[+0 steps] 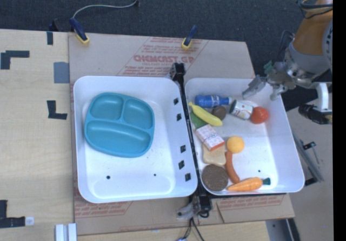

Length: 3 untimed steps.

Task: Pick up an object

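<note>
My gripper [264, 88] hangs open over the right bin's [281, 148] far right corner, its two grey fingers spread with nothing between them. Just below and left of it lie a small white bottle [241, 109] and a red tomato [259, 115]. Further left are a blue bottle [212, 100], a yellow banana [205, 115] and a dark round piece [219, 112]. Toward the front lie a red-and-white carton [209, 138], an orange ball [235, 144], a bread slice [214, 155], a sausage [231, 166], a brown cookie [215, 178] and a carrot [247, 183].
The left bin [130, 180] holds a blue divided plate [119, 124]. A black divider with clips [183, 126] runs between the bins. Cardboard [157, 56] lies under both bins, with yellow clamps [189, 37] at its far edge. The arm's orange band [312, 32] is at the upper right.
</note>
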Available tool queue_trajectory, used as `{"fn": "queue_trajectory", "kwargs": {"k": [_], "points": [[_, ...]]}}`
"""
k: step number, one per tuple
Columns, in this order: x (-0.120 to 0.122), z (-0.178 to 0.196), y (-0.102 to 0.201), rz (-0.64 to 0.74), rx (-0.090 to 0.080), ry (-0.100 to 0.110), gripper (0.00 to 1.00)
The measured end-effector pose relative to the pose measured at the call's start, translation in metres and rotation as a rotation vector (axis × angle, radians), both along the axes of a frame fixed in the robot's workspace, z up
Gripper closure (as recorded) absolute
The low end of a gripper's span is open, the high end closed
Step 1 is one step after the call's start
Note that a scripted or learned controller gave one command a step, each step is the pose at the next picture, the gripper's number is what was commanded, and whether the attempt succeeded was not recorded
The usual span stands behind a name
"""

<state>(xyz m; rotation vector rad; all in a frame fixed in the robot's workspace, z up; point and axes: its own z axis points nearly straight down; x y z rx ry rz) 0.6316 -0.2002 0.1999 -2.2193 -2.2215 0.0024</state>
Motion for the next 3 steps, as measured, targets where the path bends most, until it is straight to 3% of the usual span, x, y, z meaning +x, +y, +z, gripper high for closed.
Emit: {"fn": "queue_trajectory", "kwargs": {"k": [1,2,3], "points": [[-0.045,-0.108,0.092,0.0,0.0,0.0,0.0],[-0.045,-0.1,0.093,0.0,0.001,0.002,1.0],[-0.063,-0.016,0.157,0.001,0.0,0.0,1.0]]}}
